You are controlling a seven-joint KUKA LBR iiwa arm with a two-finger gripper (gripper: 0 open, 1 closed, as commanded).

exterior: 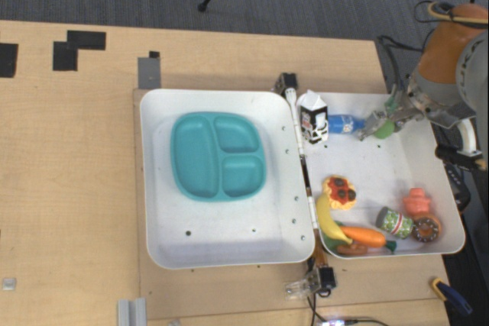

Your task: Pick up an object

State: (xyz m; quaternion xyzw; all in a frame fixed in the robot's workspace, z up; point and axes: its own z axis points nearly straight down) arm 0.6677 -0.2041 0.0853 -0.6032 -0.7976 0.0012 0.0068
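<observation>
You have the arm reaching in at the upper right of the camera view, with its gripper low over the far side of the right bin. A small green piece sits right at the tip, and from this angle you cannot tell whether it is held or only lying beneath; the state of the pincer cannot be told either.

Just to the left of the tip lies a blue bottle on its side, and beyond that a small milk carton stands upright, white with black patches, against the bin's left wall. These two are the closest things to the gripper and crowd its left side.

The rest of the pickable objects are grouped along the near edge of the same bin, well apart from the gripper. A yellow banana curves down the left wall, with an orange carrot lying across its lower end. Above the banana rests a round yellow and red toy. To the right are a green can on its side, a brown doughnut touching it, and a pink object just behind.

In the left bin lies a teal divided plate, three compartments, flat near the middle.
</observation>
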